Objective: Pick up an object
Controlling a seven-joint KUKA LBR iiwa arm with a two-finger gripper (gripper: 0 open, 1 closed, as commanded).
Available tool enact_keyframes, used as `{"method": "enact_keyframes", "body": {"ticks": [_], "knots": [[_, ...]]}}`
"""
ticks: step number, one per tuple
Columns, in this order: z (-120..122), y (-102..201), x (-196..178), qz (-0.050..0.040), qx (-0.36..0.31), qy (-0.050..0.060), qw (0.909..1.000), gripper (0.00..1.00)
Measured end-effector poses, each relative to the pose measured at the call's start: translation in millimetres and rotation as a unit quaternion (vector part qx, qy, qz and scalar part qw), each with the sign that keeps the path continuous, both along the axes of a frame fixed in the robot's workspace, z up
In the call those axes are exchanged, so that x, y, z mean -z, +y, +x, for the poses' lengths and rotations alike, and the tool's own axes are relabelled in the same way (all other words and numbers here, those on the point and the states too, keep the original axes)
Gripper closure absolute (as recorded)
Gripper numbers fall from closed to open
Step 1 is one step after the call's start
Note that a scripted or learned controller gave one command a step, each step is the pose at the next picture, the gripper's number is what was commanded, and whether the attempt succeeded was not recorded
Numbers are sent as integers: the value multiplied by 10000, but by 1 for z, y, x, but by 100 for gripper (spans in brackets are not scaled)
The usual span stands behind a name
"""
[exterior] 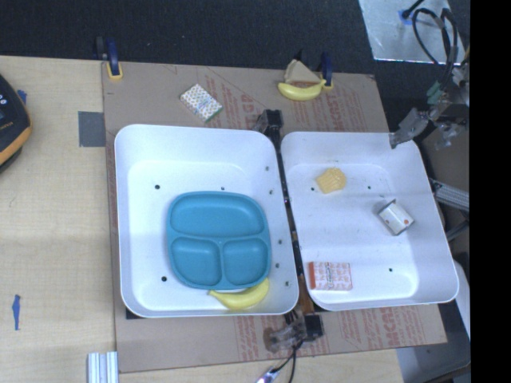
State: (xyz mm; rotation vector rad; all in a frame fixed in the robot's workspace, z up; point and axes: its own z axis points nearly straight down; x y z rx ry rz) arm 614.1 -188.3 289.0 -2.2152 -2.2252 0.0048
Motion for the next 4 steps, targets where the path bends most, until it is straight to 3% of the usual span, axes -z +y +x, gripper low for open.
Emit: {"method": "enact_keyframes", "body": {"ticks": [1, 2, 3, 4], "knots": [[-3, 76, 155, 4, -7, 14, 10000, 0], [41, 34, 191, 8, 5, -52, 10000, 0], [-9, -12, 196, 0, 9, -11, 10000, 0], [43, -24, 127, 2, 5, -15, 10000, 0]]}}
